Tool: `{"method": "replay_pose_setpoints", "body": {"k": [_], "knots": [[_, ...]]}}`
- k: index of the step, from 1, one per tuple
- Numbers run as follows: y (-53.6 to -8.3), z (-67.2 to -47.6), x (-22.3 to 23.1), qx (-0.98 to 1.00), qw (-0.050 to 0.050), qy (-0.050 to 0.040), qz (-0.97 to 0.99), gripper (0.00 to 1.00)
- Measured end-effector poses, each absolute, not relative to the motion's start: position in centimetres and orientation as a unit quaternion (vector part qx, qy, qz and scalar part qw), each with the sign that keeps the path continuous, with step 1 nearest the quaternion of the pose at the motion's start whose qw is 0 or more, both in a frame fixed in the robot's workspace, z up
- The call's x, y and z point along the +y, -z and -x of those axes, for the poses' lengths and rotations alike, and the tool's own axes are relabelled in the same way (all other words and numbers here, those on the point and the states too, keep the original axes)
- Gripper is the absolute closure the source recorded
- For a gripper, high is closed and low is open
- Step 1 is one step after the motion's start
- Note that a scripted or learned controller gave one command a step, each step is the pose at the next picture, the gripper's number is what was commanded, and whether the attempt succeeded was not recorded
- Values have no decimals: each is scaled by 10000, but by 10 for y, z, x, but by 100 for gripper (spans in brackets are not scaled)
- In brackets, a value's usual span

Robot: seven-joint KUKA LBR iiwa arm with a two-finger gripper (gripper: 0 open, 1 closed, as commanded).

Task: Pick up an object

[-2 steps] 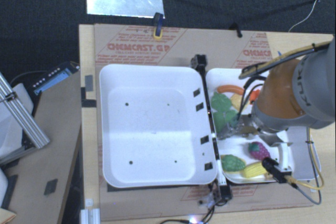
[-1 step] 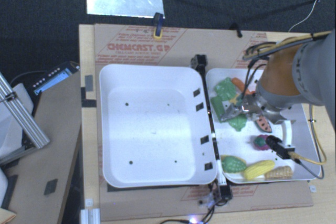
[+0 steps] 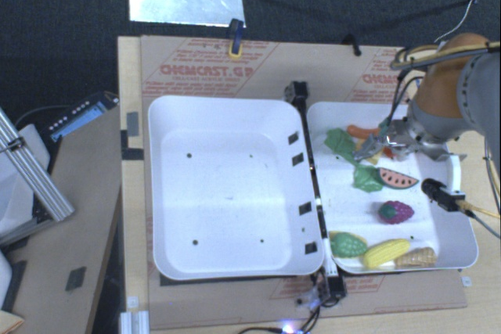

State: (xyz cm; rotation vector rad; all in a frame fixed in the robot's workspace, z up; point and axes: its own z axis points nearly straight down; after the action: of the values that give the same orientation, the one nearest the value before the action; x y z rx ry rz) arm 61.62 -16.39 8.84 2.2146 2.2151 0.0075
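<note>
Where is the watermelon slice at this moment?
The watermelon slice lies in the right bin, near its middle, just right of a green leafy piece and above the purple grapes.

bins (image 3: 227, 184): plain white, with small dark dots on the floor
counter (image 3: 203, 66): tan board printed with red lettering
arm (image 3: 481, 94): grey, with an orange band (image 3: 442, 94)
leaf (image 3: 340, 143): green
second leafy piece (image 3: 366, 180): green
carrot (image 3: 362, 131): orange
watermelon slice (image 3: 397, 179): red with dark seeds and a green rind
grapes (image 3: 396, 210): purple
corn cob (image 3: 385, 253): yellow
cone (image 3: 417, 256): tan, criss-crossed
clamp (image 3: 236, 39): blue and yellow
</note>
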Motion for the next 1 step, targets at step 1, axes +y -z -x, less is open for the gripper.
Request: {"method": "replay_pose_setpoints", "body": {"k": [1], "knots": [[-100, -617, -161, 7082, 54, -48, -7060, 100]]}}
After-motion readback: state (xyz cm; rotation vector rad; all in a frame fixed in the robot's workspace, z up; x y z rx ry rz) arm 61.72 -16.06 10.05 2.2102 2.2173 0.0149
